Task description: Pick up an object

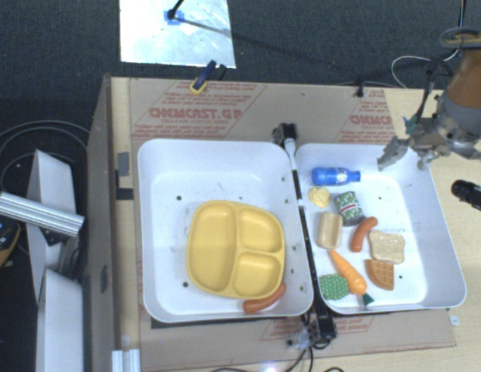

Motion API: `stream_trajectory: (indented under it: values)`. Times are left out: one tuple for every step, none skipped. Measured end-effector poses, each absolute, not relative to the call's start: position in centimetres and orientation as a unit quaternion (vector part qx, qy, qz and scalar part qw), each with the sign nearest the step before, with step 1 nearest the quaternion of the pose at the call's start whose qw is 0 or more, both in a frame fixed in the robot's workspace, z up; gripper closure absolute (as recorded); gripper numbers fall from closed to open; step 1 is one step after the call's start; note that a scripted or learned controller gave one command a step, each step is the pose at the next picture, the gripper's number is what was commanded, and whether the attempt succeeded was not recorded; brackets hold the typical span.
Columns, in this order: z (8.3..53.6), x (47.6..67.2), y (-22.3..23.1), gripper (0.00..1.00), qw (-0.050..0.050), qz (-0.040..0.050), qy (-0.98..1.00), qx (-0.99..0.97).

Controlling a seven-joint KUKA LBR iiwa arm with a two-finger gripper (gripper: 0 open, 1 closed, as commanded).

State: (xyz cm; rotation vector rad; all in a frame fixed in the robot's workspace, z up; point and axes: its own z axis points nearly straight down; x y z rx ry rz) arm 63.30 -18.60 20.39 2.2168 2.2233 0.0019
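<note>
Gripper (412, 151) above right bin's (446, 231) far edge (fingers spread, nothing between), beyond blue bottle (335, 177).

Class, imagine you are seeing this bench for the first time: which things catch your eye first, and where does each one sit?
The big yellow plastic divided plate stands out first, lying in the left white bin, with a small orange-red toy sausage at its lower edge. Next comes the cluster of small toy foods in the right white bin, led by the blue plastic bottle and the orange toy carrot. The grey arm's gripper is at that bin's far right corner.
</note>
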Motion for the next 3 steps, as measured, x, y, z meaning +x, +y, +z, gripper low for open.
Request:
stream_trajectory:
  values:
    - [11.5,59.4,-11.6,0.00,-0.001,-0.0001,0.709,0.705]
    - [9.0,57.3,-11.6,0.00,0.005,0.0036,0.708,0.707]
    - [9.0,52.5,-8.7,0.00,0.008,0.0053,0.707,0.707]
